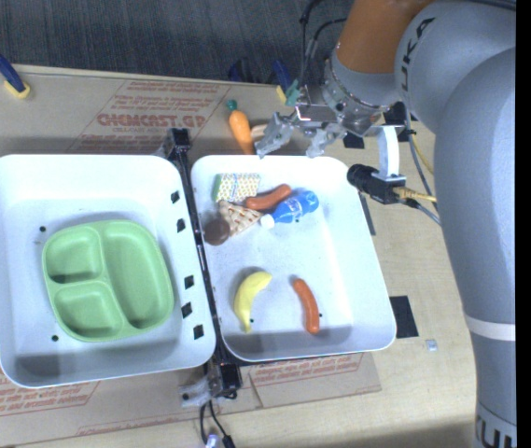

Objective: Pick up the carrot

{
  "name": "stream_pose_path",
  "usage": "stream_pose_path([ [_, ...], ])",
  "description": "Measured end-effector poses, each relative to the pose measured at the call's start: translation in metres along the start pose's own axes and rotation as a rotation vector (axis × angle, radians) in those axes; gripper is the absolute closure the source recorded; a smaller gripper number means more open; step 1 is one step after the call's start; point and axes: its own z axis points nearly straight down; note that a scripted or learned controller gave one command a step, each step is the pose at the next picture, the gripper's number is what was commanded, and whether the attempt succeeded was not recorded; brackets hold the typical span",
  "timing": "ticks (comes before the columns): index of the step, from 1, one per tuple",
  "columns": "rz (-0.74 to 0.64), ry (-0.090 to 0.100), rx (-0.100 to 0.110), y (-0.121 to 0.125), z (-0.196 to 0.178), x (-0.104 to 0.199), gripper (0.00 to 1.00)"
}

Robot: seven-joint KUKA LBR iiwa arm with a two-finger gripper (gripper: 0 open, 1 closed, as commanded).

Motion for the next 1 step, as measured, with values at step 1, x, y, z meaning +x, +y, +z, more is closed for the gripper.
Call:
stream_pose_path([
  [1, 0.309, 0.002, -0.001, 0.0025, 0.1731, -0.0070, 0.00],
])
